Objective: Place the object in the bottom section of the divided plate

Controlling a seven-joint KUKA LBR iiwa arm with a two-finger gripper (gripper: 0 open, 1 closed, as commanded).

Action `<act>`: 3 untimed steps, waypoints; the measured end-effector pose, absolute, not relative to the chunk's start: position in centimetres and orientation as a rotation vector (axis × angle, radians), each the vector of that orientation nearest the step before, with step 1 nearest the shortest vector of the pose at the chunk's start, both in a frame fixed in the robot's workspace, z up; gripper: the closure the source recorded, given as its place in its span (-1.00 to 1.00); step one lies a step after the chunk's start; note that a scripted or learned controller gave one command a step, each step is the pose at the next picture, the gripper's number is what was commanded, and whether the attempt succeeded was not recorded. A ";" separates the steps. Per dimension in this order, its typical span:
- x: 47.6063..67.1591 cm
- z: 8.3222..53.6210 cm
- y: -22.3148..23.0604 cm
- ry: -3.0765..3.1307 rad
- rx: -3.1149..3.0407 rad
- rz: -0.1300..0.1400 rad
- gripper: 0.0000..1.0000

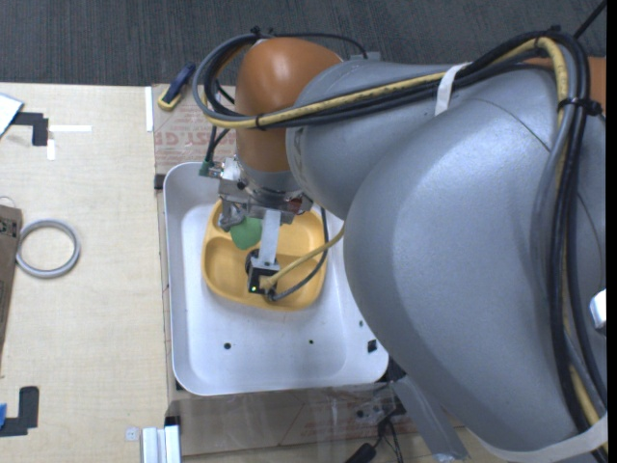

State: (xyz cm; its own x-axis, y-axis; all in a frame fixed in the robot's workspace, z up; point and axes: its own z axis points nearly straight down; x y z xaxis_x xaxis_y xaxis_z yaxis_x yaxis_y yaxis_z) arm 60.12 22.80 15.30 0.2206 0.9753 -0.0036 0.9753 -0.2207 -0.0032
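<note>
yellow plate, green object at its upper left

we see the yellow divided plate (214,266) lying in the upper half of a white bin (253,357), with bare white floor below it. the green object (247,231) sits in the plate's upper-left part, near the rim and away from the plate's lower edge. the gripper (253,208) hangs directly over it, beneath the orange band (275,85) of the wrist. the broad grey arm (463,239) covers the right side of the view. we cannot tell whether the gripper is open or closed, nor whether it has hold of the green object or even touches it. to the left, on the pale wooden bench (92,355), a grey ring of tape (46,249) lies flat, well apart from the bin.
</note>
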 end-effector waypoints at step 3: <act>65.9 22.1 22.8 -1.640 -2.681 0.004 1.00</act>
State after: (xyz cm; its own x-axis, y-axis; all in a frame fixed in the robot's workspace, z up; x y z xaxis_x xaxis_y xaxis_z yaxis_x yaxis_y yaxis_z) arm 65.90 22.81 22.08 0.4554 0.8903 -0.0026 0.8903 -0.4554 -0.0005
